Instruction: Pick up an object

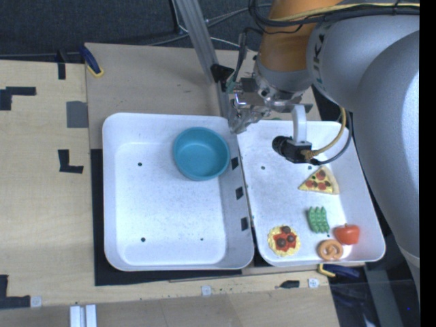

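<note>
A blue bowl (201,153) sits upright in the far right part of the left bin (129,203). In the right bin (276,196) lie a pizza slice (318,181), a green ridged piece (317,219), a small round pizza (283,240), a red tomato (347,234) and a brown ring-shaped pastry (331,249). My gripper (238,118) hangs over the far left corner of the right bin, near the divide between the bins and just right of the bowl's rim. Nothing is seen held in it.
The grey arm and its orange band (300,26) cover the far right of the scene. A black fitting with a yellow cable (291,148) hangs over the right bin's far part. A metal pole (197,33) slants up behind the bins.
</note>
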You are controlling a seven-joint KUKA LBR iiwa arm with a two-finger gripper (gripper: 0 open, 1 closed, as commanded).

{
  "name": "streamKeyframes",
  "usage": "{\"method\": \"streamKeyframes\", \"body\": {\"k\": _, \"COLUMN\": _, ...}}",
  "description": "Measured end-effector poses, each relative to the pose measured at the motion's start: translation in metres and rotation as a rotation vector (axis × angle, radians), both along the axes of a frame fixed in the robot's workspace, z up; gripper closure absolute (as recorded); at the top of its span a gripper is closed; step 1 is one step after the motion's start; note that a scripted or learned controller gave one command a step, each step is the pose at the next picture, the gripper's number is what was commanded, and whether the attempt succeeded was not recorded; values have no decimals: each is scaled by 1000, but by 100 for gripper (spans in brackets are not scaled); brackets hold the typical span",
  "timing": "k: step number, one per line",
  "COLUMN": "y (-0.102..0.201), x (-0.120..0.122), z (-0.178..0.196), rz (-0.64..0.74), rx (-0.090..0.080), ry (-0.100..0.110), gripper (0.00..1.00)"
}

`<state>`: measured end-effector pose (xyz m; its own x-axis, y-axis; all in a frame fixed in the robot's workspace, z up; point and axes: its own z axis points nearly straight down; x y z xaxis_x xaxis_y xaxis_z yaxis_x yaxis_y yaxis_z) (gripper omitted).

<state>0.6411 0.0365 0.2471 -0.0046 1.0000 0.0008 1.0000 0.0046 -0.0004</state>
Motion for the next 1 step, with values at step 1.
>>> {"method": "streamKeyframes", "body": {"k": 1, "y": 48, "x": -22, "z": 1, "rz": 0, "rx": 0, "ry": 0, "gripper": 100}}
